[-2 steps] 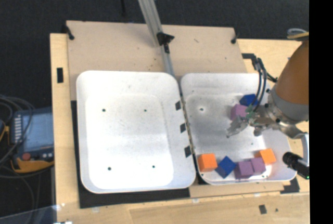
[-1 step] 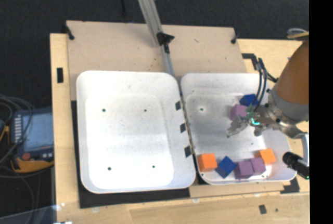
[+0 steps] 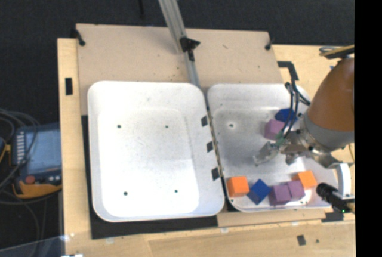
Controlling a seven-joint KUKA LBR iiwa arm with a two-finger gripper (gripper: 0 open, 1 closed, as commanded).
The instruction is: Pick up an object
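A: As far as I can see, nothing is picked up yet. The gripper (image 3: 265,154) is low inside the right bin (image 3: 239,101), its fingers apart with nothing between them.

B: Where are the objects?

A: A purple block (image 3: 274,128) lies just beside it; an orange block (image 3: 238,185) and a blue block (image 3: 259,191) sit near the front wall.

B: Anything unclear?

A: The arm (image 3: 334,107) hides part of the bin, and another blue piece (image 3: 285,114) is half covered by cables.

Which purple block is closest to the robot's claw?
The lone purple block up near the blue block, just above the gripper. The other purple blocks sit along the bin's front edge, farther away.
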